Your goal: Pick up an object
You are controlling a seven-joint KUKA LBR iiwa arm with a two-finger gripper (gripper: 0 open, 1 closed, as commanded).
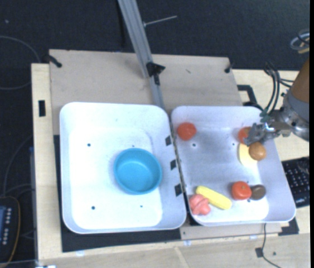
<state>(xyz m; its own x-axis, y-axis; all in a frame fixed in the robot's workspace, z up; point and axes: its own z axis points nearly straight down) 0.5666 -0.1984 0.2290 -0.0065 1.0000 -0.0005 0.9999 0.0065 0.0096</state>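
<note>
Yellow banana (215,198) lies flat, long axis running lower-right

I've got the right bin (218,121) loaded with small toy foods. An orange-red ball (187,130) sits alone near its upper left corner. Along the right wall there's a red piece (245,134), and just below it a brown-orange round one (257,150) resting against a pale yellow piece (246,154). Down front, a pink lump (200,205) touches a yellow banana-like piece (215,197) lying at a slant. Just beside them to the right are a red-orange tomato shape (241,190) and a dark brown item (257,192), touching.
</note>
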